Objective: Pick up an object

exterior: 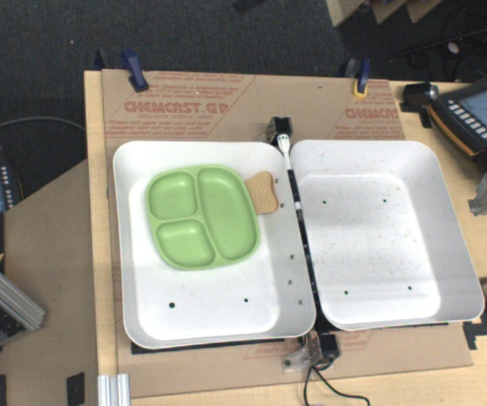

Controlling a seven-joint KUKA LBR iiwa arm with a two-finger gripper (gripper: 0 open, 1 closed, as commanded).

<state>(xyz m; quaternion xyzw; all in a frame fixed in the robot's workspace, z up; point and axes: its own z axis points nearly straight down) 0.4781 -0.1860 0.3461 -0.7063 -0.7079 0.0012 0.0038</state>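
You've got a green divided plate (201,217) sitting in the left bin (142,311), toward its back half. A tan slice of bread (263,192) lies just beside it, touching the plate's right rim. The right bin (455,260) sits alongside. Tool's grip: can't tell.

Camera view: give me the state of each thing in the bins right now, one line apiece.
Green divided plate: lying flat and right way up in the left bin, toward its back.
Tan slice-shaped piece: flat on the left bin floor, touching the plate's right rim.
Right bin: sits level, edge against the left bin.
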